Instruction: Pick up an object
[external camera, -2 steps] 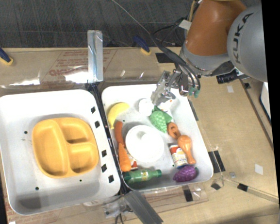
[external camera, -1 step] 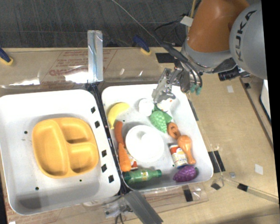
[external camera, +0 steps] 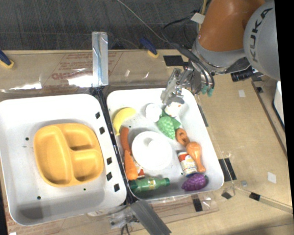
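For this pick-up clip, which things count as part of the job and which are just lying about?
Job:
gripper
right bin
purple grapes
green bottle
white bowl
carrot
lemon

Lying about:
left bin
yellow divided tray
blue clamps

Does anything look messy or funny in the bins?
Yes. The right bin is crammed: toy foods crowd a white bowl, with a green bottle lying on its side. The left bin holds a yellow tray.

Right bin [external camera: 211,149] crowded with toys; left bin's [external camera: 9,152] margins around the yellow tray [external camera: 68,153] open.
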Available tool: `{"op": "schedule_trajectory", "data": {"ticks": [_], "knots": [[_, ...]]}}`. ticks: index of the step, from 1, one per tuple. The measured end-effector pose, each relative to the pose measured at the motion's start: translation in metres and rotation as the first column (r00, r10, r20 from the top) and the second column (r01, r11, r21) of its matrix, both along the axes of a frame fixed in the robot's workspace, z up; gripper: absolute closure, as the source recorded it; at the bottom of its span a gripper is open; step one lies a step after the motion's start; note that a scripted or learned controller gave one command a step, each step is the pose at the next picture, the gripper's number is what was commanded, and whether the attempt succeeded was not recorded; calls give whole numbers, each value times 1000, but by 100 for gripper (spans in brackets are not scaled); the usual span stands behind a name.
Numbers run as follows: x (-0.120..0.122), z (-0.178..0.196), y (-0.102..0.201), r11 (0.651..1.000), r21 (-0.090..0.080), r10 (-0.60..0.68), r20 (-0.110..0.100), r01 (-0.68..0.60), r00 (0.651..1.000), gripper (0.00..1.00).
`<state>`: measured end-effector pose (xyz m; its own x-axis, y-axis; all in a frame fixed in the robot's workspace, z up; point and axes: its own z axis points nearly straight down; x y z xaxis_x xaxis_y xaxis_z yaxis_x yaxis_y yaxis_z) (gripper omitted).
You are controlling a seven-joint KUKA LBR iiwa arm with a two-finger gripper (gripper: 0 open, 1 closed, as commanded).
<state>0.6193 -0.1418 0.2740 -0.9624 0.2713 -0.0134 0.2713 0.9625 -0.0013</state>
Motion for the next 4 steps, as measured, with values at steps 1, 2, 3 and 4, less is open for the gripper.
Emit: {"op": "schedule_trajectory", "data": {"ticks": [1, 2, 3, 4], "knots": [[32, 11, -14, 977, 2, 215, -8, -215, 977, 100], [34, 23, -12, 976, -1, 219, -3, -219, 976, 100], [35, 35, -12, 975, -3, 221, 1, -221, 975, 100], [36, 47, -11, 975, -6, 224, 6, -224, 975, 100]]}}
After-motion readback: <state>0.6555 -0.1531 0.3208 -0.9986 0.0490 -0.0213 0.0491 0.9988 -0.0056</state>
